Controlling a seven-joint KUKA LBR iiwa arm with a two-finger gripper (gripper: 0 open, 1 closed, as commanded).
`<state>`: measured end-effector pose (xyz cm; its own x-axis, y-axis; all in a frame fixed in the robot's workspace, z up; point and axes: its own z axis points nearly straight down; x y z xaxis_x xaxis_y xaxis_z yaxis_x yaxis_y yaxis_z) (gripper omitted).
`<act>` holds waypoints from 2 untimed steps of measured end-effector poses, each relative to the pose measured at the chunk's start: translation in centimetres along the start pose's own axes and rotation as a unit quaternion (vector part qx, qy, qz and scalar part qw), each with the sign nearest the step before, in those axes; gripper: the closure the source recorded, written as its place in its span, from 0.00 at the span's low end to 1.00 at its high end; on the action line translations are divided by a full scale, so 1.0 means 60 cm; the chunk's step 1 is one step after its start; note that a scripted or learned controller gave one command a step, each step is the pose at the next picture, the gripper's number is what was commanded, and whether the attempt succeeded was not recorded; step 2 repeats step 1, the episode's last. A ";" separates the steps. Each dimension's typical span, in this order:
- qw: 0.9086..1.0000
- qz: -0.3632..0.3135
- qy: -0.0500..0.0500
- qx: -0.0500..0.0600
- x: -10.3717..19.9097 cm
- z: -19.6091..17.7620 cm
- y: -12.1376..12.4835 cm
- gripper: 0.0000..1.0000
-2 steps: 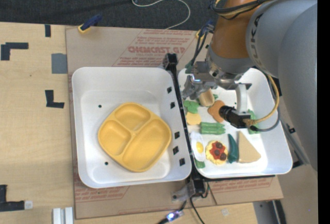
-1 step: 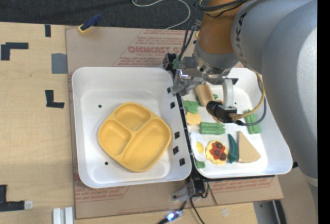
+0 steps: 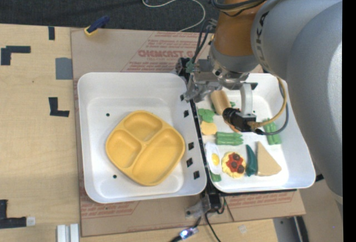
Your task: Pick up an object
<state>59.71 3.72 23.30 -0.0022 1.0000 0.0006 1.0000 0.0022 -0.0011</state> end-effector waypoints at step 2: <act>1.000 0.000 -0.001 0.000 -0.006 0.002 0.017 1.00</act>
